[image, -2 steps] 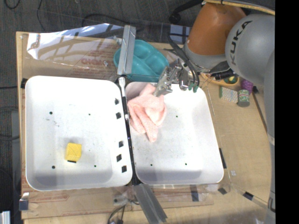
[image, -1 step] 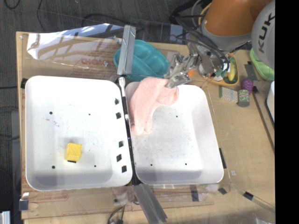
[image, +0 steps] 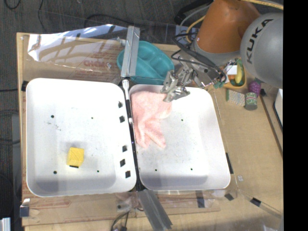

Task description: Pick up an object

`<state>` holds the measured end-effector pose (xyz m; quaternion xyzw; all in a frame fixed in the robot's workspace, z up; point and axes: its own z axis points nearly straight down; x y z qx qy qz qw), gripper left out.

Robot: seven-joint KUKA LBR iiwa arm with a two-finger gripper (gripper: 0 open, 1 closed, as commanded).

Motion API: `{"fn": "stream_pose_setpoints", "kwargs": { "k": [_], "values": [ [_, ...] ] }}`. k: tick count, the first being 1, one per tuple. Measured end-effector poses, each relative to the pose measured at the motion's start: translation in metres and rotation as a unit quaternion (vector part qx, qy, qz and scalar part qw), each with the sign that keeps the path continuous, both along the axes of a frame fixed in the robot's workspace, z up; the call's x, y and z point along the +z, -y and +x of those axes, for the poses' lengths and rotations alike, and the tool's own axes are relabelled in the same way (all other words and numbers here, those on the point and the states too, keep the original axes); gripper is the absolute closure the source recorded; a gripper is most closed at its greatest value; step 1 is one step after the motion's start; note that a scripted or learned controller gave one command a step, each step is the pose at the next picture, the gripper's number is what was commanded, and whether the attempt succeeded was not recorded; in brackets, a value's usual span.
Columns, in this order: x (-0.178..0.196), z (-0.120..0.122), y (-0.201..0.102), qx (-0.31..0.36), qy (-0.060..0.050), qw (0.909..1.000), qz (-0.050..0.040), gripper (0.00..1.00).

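A crumpled pink cloth (image: pixel 148 118) lies along the left side of the right bin (image: pixel 202 148). My gripper (image: pixel 172 94) hangs over the far edge of that bin, its metal fingers pointing down at the cloth's upper right corner. Whether the fingers touch or pinch the cloth is unclear from this angle. A small yellow block (image: pixel 75 157) rests in the near part of the left bin (image: pixel 57 105), far from the gripper.
A teal dish (image: pixel 147 64) sits behind the bins, just left of the gripper. Small items (image: pixel 245 93) stand on the bench at the right, under the arm. Clear plastic sheet (image: pixel 72 49) covers the bench at the back left.
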<state>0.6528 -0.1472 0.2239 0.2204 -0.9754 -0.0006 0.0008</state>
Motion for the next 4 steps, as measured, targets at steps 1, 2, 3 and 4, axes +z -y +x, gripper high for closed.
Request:
{"fn": "stream_pose_setpoints", "kwargs": {
  "k": [1,2,3,4],
  "values": [
    [0.011,0.001,-0.001,0.001,0.001,1.0000,0.0002,1.00],
    [-0.010,0.004,-0.031,0.046,0.001,0.9990,-0.0001,1.00],
    [0.001,0.005,-0.032,0.046,0.001,0.9989,0.0000,1.00],
    [0.011,0.006,-0.033,0.047,0.002,0.9989,0.0000,1.00]
  ]
}}
